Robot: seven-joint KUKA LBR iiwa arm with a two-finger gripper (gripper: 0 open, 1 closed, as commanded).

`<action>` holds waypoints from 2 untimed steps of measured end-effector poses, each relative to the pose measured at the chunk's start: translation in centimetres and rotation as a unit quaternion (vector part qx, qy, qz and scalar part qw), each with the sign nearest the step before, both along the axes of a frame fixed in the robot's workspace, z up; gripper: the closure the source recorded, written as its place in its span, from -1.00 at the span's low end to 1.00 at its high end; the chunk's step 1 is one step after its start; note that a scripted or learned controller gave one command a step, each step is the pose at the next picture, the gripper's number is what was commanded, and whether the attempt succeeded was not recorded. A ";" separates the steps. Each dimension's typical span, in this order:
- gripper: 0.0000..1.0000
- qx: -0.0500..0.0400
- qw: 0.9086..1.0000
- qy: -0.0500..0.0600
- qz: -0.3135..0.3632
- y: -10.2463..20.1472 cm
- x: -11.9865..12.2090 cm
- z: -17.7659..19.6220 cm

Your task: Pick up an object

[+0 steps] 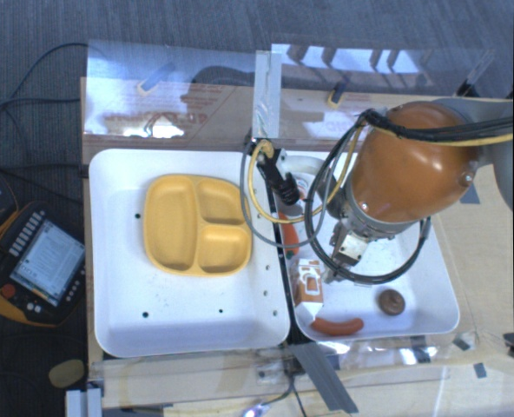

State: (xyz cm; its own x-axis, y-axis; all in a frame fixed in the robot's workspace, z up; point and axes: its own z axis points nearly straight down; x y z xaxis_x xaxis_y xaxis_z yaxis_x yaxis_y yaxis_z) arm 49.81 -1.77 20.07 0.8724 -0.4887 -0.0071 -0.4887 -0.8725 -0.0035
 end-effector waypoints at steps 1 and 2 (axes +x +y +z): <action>1.00 0.000 0.998 0.000 0.060 4.4 -0.4 -1.8; 1.00 0.000 0.991 -0.001 0.136 -0.1 0.0 2.6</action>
